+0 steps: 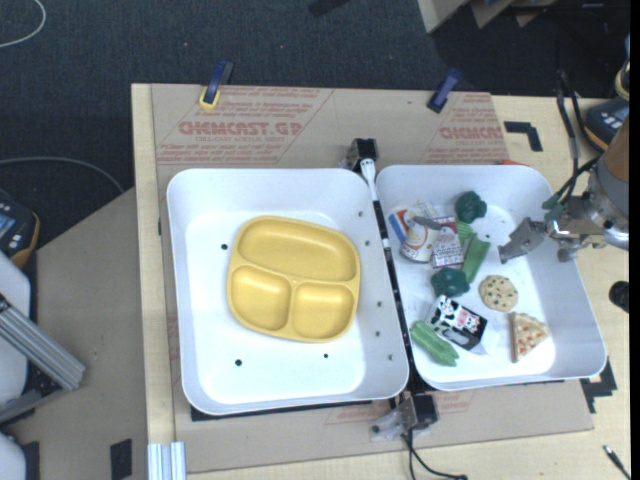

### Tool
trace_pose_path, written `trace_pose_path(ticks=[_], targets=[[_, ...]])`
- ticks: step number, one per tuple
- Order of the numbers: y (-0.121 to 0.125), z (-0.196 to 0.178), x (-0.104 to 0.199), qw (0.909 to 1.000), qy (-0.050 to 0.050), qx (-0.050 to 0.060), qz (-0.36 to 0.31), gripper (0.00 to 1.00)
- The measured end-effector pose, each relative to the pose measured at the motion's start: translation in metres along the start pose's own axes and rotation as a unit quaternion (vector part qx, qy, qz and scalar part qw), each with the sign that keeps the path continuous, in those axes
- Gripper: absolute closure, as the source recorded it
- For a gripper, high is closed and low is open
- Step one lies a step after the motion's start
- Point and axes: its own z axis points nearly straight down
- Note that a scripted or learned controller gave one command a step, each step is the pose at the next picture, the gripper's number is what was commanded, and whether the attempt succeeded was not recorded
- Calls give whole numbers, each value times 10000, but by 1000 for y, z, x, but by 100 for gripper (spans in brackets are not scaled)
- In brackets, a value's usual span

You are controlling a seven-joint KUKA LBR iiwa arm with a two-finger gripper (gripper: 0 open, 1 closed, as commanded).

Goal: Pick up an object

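The right bin [585, 308] holds several toy foods: a round cookie [497, 292], a pizza slice [526, 335], a black-and-white cow-print carton [459, 320], a green pea pod [434, 343], a long green pickle [474, 258], a dark green broccoli piece [470, 206] and a small can [418, 236]. My gripper [545, 243] hangs over the bin's right part, just above and to the right of the cookie. Its two grey fingers [519, 240] stand apart and open, with nothing between them.
The left bin [195, 268] carries a yellow divided plate [293, 278]. A cardboard sheet [250, 118] lies under both bins, held by clamps at the back. Cables [570, 118] hang near the arm at the right.
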Motion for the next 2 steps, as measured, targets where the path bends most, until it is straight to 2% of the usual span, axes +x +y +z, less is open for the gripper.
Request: trace_pose_path(ticks=[1, 2], targets=[[3, -5, 0, 10000, -13, -54, -13, 0], [1, 57, -5, 10000, 2, -17, -9, 0]])
